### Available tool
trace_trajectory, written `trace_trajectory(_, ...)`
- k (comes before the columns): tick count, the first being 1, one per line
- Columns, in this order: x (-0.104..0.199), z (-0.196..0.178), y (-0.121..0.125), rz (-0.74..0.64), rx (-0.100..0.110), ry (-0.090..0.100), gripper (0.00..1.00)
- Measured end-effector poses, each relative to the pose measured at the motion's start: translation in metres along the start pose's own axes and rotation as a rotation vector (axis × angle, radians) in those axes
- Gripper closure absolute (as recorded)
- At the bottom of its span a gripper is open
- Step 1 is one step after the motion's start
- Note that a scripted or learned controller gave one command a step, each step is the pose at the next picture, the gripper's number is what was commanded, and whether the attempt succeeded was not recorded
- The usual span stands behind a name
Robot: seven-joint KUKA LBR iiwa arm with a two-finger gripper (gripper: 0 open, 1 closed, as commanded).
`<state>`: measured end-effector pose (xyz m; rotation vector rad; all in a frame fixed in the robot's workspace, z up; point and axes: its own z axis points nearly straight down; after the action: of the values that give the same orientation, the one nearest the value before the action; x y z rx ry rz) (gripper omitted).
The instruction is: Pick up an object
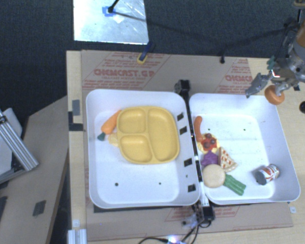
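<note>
Gripper (268,88) at 2 o'clock above right bin (287,151) rim, metal fingers clamped on smooth round orange ball (274,95). Glossy yellow three-section plate (145,134) in left bin (99,151).

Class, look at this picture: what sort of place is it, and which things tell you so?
Most likely a robotics lab bench. Two white bins sit side by side on it, holding toy food and a yellow divided plate, and a robot arm's gripper reaches in from the right.

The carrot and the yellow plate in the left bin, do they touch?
Touching. The camera view shows the carrot lying against the yellow plate's left rim, no gap.
</note>
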<state>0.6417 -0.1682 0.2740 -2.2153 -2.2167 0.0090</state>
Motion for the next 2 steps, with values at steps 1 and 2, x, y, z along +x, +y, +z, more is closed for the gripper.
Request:
trace_trajectory(1, 0.001, -0.008, 0.001, -0.002, -0.011, -0.002, 0.00)
trace_trajectory(2, 0.004, 0.053, 0.000, -0.002, -0.008, -0.001, 0.00)
